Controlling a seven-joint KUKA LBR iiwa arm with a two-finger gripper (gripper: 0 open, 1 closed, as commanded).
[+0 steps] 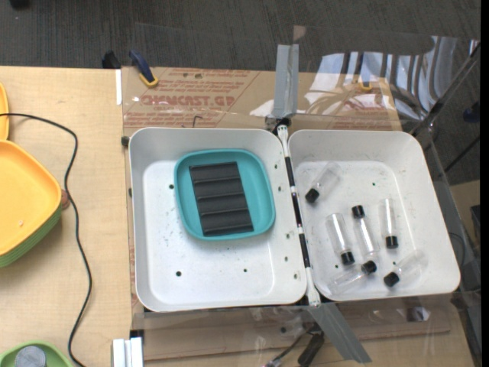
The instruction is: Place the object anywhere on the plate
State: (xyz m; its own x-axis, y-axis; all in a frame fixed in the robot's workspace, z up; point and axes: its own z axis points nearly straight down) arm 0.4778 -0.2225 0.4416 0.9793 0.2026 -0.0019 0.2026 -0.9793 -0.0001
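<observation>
A teal square plate (262, 197) lies in the left bin (153, 228), toward its back. A dark ribbed block (220, 198) rests on the middle of the plate. In the right bin (428, 205) lie several clear plastic vials with black caps: one (322, 183) near the back left, three side by side in the middle (364, 235), and others at the front (403, 270).
A yellow plate stack (23, 197) sits on the wooden table at the far left, with a black cable (76, 228) running past it. Cardboard (199, 94) and a grey upright bracket (286, 82) stand behind the bins. Clear shielding (397, 82) lies at the back right.
</observation>
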